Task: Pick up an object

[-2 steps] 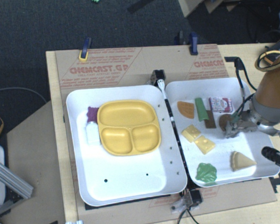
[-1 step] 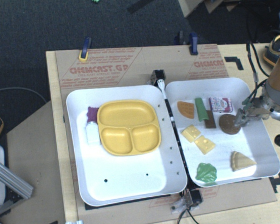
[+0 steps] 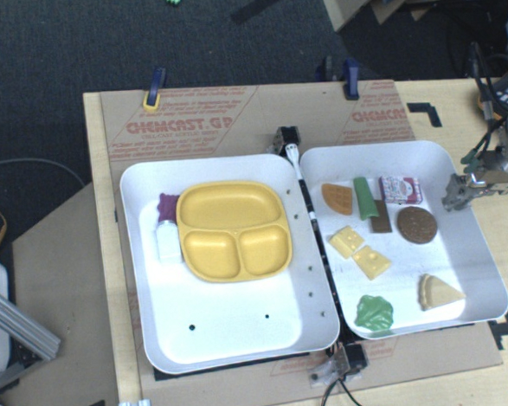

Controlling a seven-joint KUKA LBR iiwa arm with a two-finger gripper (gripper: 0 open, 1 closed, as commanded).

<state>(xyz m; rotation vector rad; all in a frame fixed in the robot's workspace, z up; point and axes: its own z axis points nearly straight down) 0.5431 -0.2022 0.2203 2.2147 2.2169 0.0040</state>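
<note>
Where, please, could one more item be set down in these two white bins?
The left white bin has bare floor in front of the yellow divided plastic plate. The right white bin is crowded; its barest strip runs beside the round brown cookie and the tan wedge.

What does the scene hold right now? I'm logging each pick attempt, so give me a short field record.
left bin: yellow divided plate, small white bottle with purple cap beside it
right bin: orange wedge, green stick, brown stick, pink carton, brown disc, two yellow cheese pieces, green leafy piece, tan wedge
gripper: at right bin's right rim, holding nothing visible
</note>
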